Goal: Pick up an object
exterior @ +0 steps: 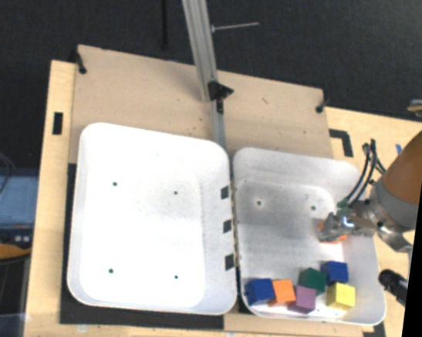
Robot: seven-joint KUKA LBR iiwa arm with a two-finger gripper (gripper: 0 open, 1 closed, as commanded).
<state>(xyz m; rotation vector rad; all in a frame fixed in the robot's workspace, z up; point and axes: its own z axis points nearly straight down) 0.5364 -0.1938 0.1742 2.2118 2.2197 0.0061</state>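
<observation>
My gripper (334,229) hangs low over the right part of the right bin (286,190), reaching in from the right under the grey wrist and orange band. A small orange-red patch (329,235) shows right at its tip; I cannot tell whether this is a block or part of the gripper. Several coloured blocks lie in the bin's near right corner, below the gripper: a blue block (259,290), an orange block (284,291), a purple block (306,298), a green block (312,279), a second blue block (334,271) and a yellow block (343,295).
The left bin (146,217) lies alongside, split from the right one by a ridge with black clips (228,225). A slanted metal pole (201,42) rises behind the bins. Cables and a pendant (2,212) lie off the bench at the left.
</observation>
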